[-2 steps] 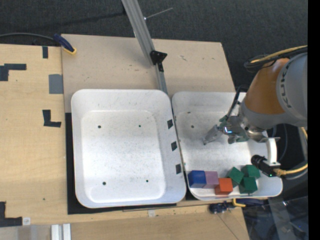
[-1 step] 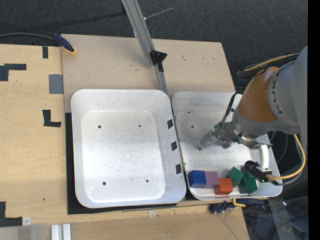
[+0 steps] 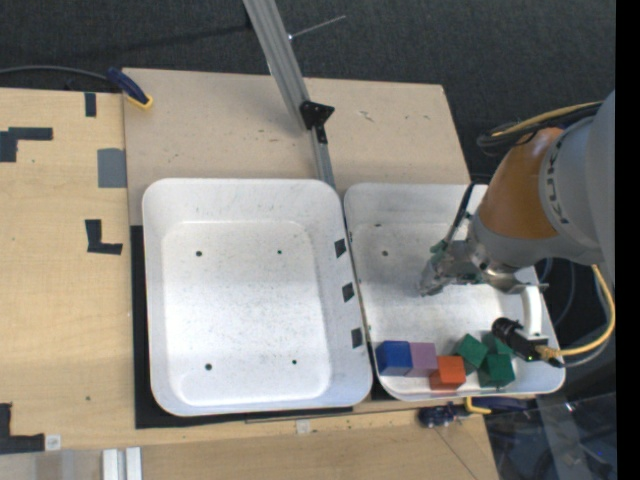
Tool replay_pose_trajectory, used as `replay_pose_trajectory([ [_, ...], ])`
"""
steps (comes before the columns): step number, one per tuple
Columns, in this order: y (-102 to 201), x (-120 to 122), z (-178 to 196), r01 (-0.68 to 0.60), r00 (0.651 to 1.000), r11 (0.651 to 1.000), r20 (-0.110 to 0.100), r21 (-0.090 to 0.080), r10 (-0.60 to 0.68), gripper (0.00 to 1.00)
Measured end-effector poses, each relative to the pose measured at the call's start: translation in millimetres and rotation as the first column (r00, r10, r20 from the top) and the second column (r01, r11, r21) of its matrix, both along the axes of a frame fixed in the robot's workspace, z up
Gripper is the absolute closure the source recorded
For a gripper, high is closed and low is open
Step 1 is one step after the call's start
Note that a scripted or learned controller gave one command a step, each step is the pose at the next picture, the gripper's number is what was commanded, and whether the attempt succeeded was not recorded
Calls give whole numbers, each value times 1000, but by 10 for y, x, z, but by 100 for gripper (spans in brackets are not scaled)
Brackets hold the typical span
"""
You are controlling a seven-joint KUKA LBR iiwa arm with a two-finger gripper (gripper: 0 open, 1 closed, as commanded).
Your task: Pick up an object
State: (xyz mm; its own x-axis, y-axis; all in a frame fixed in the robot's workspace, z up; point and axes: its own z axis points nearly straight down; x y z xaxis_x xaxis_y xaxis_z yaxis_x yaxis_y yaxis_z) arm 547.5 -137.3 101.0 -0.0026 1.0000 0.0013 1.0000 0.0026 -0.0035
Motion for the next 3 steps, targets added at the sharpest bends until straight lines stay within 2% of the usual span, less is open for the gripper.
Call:
replay_pose_trajectory([
  [2, 113, 19, 1039, 1, 1000, 1000, 8, -2, -1, 100],
  [3, 539, 220, 1002, -3, 1000, 1000, 3, 0, 3, 100],
])
